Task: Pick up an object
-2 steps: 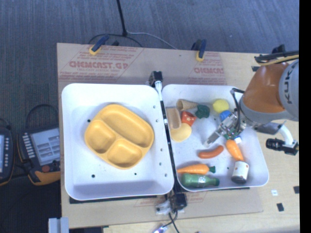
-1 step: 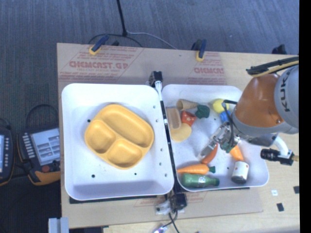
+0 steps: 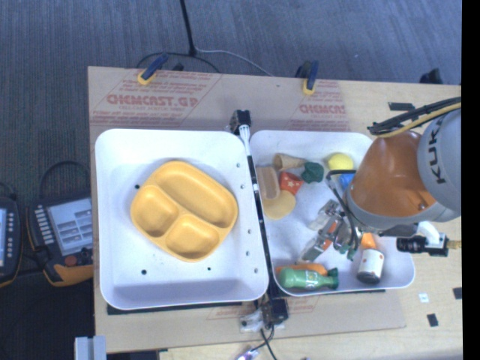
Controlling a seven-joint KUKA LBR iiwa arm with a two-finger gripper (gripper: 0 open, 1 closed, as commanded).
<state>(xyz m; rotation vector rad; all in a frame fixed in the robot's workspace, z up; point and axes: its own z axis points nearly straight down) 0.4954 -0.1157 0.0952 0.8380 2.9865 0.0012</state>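
The gripper (image 3: 328, 235) hangs low in the right bin (image 3: 390, 282), lower right of the frame. I cannot tell how it is set. A green bottle (image 3: 309, 277) lies just below it. The yellow tray (image 3: 184, 210) sits in the left bin (image 3: 112, 276).

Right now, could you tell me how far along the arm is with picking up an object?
Done: the arm has reached into the right bin, with the gripper low among the toys. In hand: nothing that I can see; whether it grips anything is unclear from this angle. Left: lifting an item clear. The green bottle, the yellow ball and the white can lie on the bin floor, and the yellow tray sits in the left bin.
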